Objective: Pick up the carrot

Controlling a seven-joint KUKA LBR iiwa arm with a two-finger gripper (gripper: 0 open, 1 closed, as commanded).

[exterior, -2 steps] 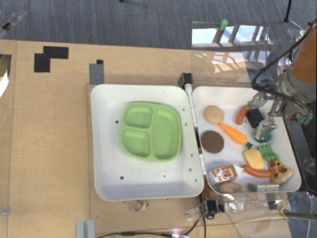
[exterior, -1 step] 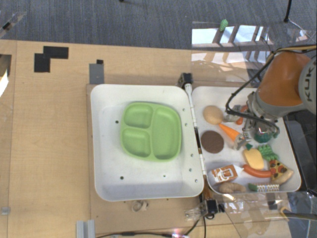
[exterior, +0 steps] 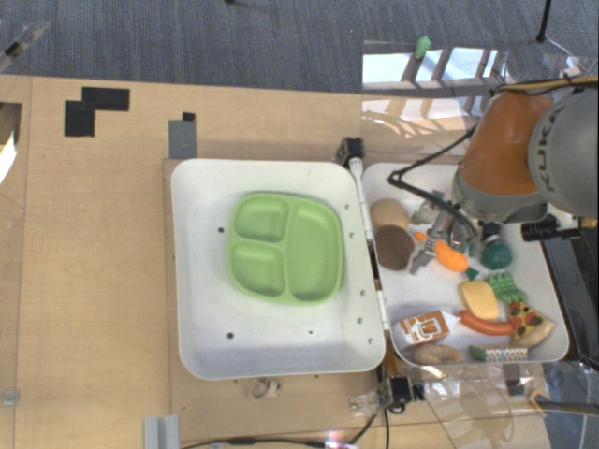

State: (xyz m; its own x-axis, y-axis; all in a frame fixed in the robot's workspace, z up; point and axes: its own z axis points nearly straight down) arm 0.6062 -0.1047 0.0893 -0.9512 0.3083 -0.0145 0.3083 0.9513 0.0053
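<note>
The orange carrot (exterior: 452,259) lies in the right bin (exterior: 552,293), near its middle. My gripper (exterior: 436,245) is down in that bin, right at the carrot's left end, and its metal parts overlap the carrot. A small orange piece shows just left of the gripper. The grey arm with its orange band (exterior: 501,148) reaches in from the upper right and hides the bin's back part.
Around the carrot lie a brown cylinder (exterior: 393,235), a teal item (exterior: 496,253), a yellow piece (exterior: 478,298), a red sausage (exterior: 486,325), a pizza slice (exterior: 531,326) and a small carton (exterior: 422,327). The left bin (exterior: 201,251) holds a green divided plate (exterior: 285,247).
</note>
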